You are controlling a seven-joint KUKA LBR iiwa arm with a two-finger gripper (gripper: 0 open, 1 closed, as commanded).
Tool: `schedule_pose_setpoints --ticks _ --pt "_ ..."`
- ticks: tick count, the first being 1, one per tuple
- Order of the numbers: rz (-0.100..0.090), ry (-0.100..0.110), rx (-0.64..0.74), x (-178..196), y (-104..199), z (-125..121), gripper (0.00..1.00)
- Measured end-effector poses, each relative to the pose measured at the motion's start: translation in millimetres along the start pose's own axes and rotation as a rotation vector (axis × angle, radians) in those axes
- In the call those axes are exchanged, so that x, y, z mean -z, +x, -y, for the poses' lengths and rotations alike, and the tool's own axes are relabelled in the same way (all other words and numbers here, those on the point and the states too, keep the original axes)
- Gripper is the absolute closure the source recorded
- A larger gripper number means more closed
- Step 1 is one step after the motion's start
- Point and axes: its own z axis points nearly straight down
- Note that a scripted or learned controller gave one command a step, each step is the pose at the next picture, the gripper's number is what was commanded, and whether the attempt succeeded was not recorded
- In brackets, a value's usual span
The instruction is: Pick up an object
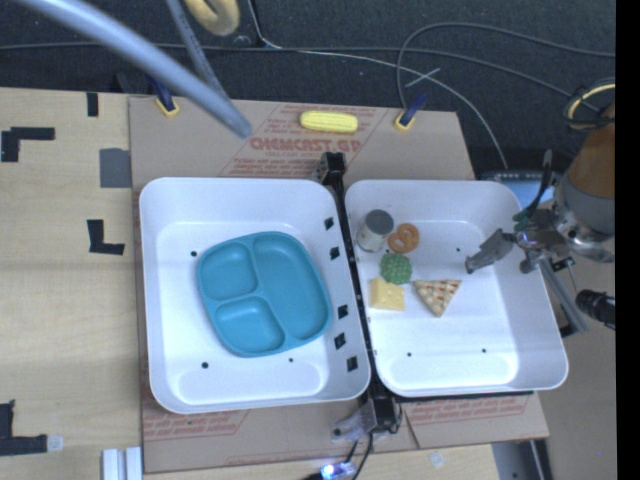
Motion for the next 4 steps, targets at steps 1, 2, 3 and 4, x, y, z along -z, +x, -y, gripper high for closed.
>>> schedule_pose_setpoints --ticks 1,2,3,4 --pt "0.003 -0.013 0.004 7.3 0.3 -3.2 0.0" --pt "0.003 -0.009 0.004 -51.0 -4.7 -10.7 0.0" --pt "0.005 -0.016 0.003 -101.3 -5.3 -12.3 0.0" --pt "-0.001 -0.024 0.006 -84.4 -2.5 -16.2 1.0"
